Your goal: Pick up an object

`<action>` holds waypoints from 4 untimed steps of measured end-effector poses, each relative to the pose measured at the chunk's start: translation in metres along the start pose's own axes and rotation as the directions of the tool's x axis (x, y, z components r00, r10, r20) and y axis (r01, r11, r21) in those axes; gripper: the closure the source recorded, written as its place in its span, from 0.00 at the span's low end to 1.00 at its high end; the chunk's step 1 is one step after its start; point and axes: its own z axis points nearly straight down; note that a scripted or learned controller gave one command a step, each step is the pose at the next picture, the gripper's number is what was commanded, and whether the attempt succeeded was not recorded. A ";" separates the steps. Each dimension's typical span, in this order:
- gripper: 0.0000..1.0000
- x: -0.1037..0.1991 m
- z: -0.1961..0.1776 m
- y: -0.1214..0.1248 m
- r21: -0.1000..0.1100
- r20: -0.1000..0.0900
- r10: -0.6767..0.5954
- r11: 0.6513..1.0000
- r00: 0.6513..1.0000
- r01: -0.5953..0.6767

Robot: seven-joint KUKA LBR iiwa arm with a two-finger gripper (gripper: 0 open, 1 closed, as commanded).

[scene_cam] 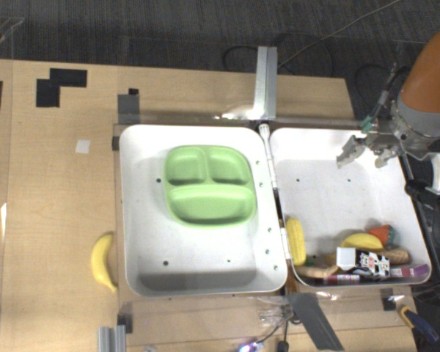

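Gripper (367, 151) hangs with fingers spread, holding nothing, at upper right of the frame. Candidate objects (363, 259) crowd the right bin's (315, 189) lower edge; tight clutter risks a failed grasp.

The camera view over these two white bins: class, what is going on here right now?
A grey and orange robot arm reaches in from the right, its gripper hovering open over the far part of the right bin, with nothing between the jaws. The objects it could pick, a corn cob, a lemon and other small items, lie along that bin's near edge. The left bin holds a green divided plate. A banana lies on the bench outside it.
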 end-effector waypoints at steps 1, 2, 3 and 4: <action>0.00 -0.042 -0.044 0.016 -0.003 0.002 0.010 1.000 1.000 -0.010; 0.00 -0.005 0.083 0.060 0.001 0.000 -0.111 0.994 0.994 0.111; 0.00 0.042 0.058 0.027 -0.001 -0.001 0.062 0.998 0.998 -0.062; 0.00 0.036 0.054 0.031 -0.002 0.001 0.010 1.000 1.000 -0.010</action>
